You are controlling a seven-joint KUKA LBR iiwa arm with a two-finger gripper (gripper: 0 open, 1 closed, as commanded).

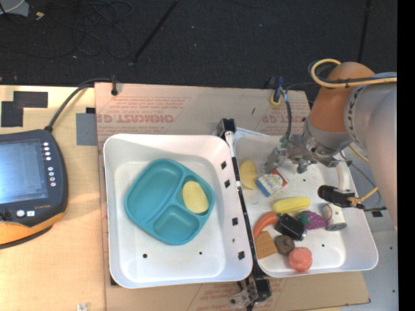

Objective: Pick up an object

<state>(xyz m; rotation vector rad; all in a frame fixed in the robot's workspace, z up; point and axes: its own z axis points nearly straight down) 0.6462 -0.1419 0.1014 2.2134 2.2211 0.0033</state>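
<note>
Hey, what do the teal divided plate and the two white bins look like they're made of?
Teal divided plate: likely molded plastic, with smooth rounded compartment ridges and an even matte color. Left white bin and right white bin: probably thin formed plastic, with rounded corners and a slightly glossy surface.

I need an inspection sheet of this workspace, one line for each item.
Surface: cardboard sheet under two white bins.
Job's things: right bin holds corn cob, carrot, red ball, small box, other toys.
Clutter: teal divided plate with yellow piece in left bin.
Grippers: gripper low over right bin, near the box.
Cables: black cables on dark floor.
Surroundings: teach pendant at left.
</note>
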